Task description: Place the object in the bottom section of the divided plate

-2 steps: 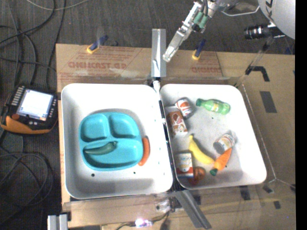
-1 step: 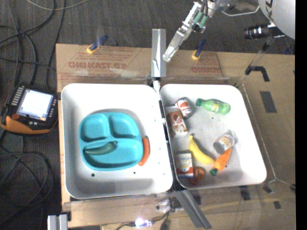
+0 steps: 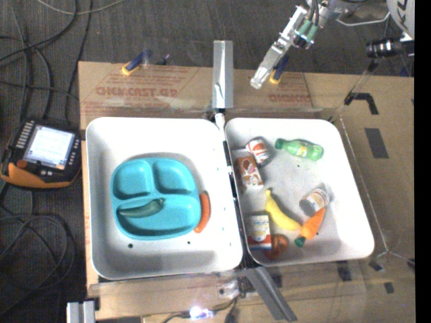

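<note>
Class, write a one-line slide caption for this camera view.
Gripper above bins; blue plate holds a green object in its bottom section.

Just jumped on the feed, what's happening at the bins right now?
The arm's gripper is raised above the bench behind the bins, with nothing seen between its fingers. A dark green item lies in the bottom section of the blue divided plate in the left bin. An orange sausage lies beside the plate.
</note>
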